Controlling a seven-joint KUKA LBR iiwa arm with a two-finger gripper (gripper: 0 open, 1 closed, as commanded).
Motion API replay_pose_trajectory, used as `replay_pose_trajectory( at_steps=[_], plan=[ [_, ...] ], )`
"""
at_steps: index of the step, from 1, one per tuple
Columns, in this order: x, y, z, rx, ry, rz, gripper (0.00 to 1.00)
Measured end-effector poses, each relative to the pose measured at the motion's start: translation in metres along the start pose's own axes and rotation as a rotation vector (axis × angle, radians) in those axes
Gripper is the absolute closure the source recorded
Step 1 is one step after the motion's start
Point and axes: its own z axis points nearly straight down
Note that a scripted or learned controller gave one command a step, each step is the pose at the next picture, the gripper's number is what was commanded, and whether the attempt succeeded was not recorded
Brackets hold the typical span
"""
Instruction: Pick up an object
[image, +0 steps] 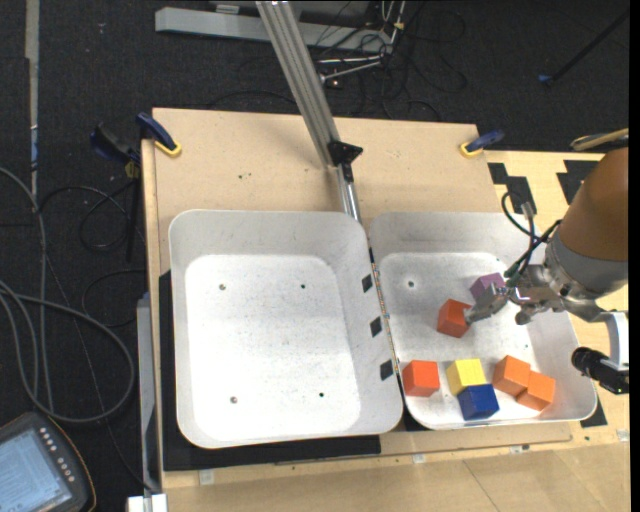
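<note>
We look down at a slant on a tan bench (300, 160) bearing two shallow white bins side by side. The left bin (190, 300) lies beside the right bin (420, 245), their inner rims touching along a seam marked by small black clips. The grey arm (600, 230), with its orange band, reaches in from the right over the right bin, and the gripper (500, 300) sits low above the bin's upper middle area. Whether the pincer is spread or closed cannot be told from this view, since the fingertips merge with the objects beneath them; we therefore make no claim that anything is held. A purple block (488, 286) lies right at the gripper's tip, and a red-orange block (453, 318) sits just beside it to the lower left, tilted; contact between either block and the gripper cannot be settled. Along the near wall of the right bin we see a row of further blocks: an orange cube (421, 377) at the left, a yellow cube (465, 374) next to it, and a blue cube (479, 401) touching the yellow one from the front. Two orange blocks (524, 381) lie together near the bin's lower right corner. A slanted metal pole (305, 85) crosses the bench from the top toward the seam between the bins.
</note>
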Motion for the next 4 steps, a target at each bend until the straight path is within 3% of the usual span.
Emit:
replay_pose_trajectory(
  at_steps=[1,2,3,4],
  plan=[
    [-0.006,0.003,0.054,-0.002,0.0,0.0,0.0],
    [-0.006,0.005,0.041,-0.009,-0.002,-0.001,1.0],
    [-0.012,0.014,-0.014,-0.013,-0.004,-0.004,1.0],
    [-0.012,0.016,-0.042,-0.012,-0.003,-0.004,1.0]
  ],
)
